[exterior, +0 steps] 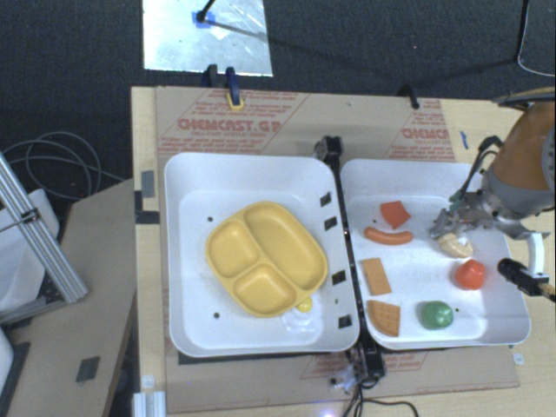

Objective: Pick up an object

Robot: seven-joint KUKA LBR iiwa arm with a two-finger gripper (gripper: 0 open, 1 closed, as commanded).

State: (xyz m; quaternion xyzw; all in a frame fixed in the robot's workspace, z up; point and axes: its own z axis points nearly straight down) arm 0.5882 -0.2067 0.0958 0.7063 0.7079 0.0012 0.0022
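White plastic makes up both shallow bins on the bench. In the left bin (187,233) lies a yellow divided plate (265,257) with three compartments, and a small yellow piece (303,304) peeks out from under its lower right edge. A bit of clear wrapping (300,322) lies just below that, near the bin's front wall.

Toy food is scattered across the right bin (508,324). A red block (395,214) sits near the back, with a sausage (388,236) just in front of it. Below those, near the bin's left wall, are an orange cracker (375,275) and then a waffle-like wedge (384,316). A green piece (436,314) rests near the front, and a red tomato (470,274) sits to its upper right. A pale, cream lump (455,246) lies just above the tomato.

From the right, the grey arm with its orange band (528,150) reaches in over the right bin. Its gripper (449,226) is low in the bin, right at the top edge of the cream lump and seemingly touching it. Whether it is closed or apart cannot be told from this angle, and nothing is clearly clamped in it.
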